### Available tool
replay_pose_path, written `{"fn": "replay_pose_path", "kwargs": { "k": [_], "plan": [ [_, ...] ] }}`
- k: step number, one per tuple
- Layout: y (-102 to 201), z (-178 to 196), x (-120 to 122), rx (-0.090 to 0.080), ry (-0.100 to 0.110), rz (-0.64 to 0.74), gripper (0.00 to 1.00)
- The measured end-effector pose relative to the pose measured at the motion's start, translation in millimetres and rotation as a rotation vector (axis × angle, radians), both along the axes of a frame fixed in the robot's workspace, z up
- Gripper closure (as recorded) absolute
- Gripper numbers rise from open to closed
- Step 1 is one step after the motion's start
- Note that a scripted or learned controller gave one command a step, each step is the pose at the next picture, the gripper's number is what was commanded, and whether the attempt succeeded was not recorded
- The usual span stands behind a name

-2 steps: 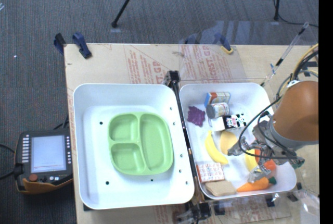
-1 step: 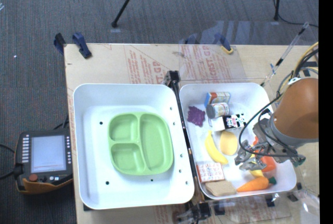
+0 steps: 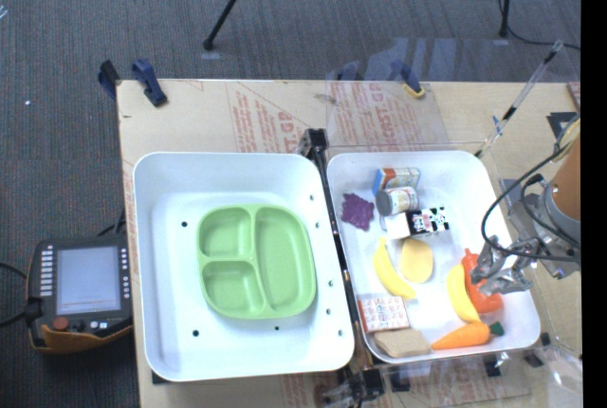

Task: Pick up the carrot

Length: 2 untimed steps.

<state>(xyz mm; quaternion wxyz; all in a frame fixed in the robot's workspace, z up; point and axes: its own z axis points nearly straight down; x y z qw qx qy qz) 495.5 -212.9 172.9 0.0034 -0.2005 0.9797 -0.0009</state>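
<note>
The carrot (image 3: pixel 462 335) lies in the near right corner of the right bin (image 3: pixel 474 161), with its green top pointing right, almost against the near wall and close to the right wall. Just left of it a slice of bread (image 3: pixel 402 343) and a small printed card (image 3: pixel 384 311) rest by the near wall. A little farther, the claw (image 3: pixel 497 275) hangs over the right side of this bin, above a red-orange item (image 3: pixel 479 294) and beside a banana (image 3: pixel 461 292); I cannot tell if it is open or closed, and nothing is seen held in it. In my judgement the step in hand is the approach: the claw should come nearer, toward the carrot, and descend with its jaws across the thin body, not along it, because the walls give little room at the two ends. The free room is mostly on the far-left side of the carrot. Farther in the bin are a second banana (image 3: pixel 390 271), a yellow oval piece (image 3: pixel 416 259), a can (image 3: pixel 396 200) and a purple item (image 3: pixel 358 210). The left bin (image 3: pixel 171 178) holds a green divided plate (image 3: pixel 256 261), well apart from the work.
</note>
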Motion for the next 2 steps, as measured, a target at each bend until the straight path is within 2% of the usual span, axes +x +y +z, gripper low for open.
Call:
{"fn": "replay_pose_path", "kwargs": {
  "k": [1, 2],
  "plan": [
    [0.9, -2.6, -1.3, 0.004, 0.005, -0.001, 0.00],
    [11.1, -70.2, 1.7, -0.002, -0.017, 0.116, 0.00]
  ]
}}
